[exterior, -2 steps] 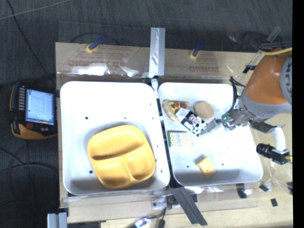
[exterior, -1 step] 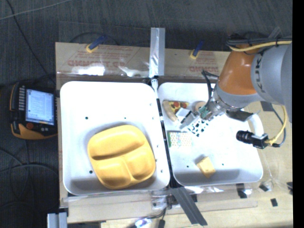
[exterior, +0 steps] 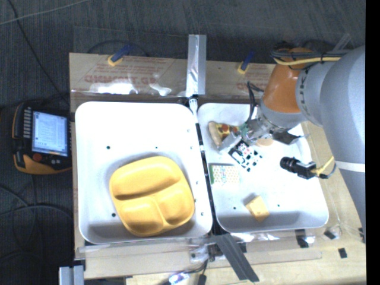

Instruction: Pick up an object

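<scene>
the tool [exterior: 252, 136] hangs low over the right bin [exterior: 309, 209], near its back wall, above the black-and-white patterned card [exterior: 244, 155] and beside the pizza-slice toy [exterior: 218, 132]; whether it grips anything i cannot tell. to pick well, centre squarely on one object, clear of its neighbours, and descend straight.
</scene>
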